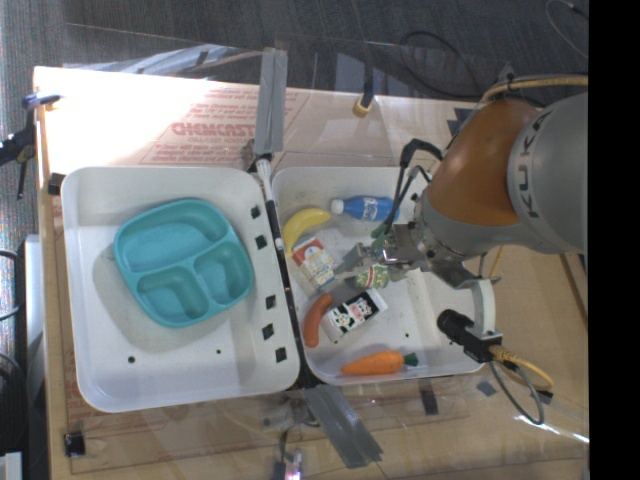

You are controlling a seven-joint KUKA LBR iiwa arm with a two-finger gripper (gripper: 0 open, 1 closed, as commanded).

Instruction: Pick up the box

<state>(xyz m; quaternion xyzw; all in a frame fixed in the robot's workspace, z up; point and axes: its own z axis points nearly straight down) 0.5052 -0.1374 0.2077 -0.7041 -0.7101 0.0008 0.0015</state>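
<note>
The arm's gripper [372,260] hangs low over the right bin [455,368], its jaws hard to read (open or closed, I cannot tell). The box [355,315], a small carton with a cow print, lies just below them beside a sausage [314,320], with a carrot [373,364] nearer the bin's front. The left bin [85,368] holds a teal divided plate [182,261].

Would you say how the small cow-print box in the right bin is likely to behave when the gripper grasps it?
The cow-print box looks like a small carton, so probably light and somewhat crushable. Its flat faces suggest sliding rather than rolling. It lies close to the sausage, which may get nudged.
</note>
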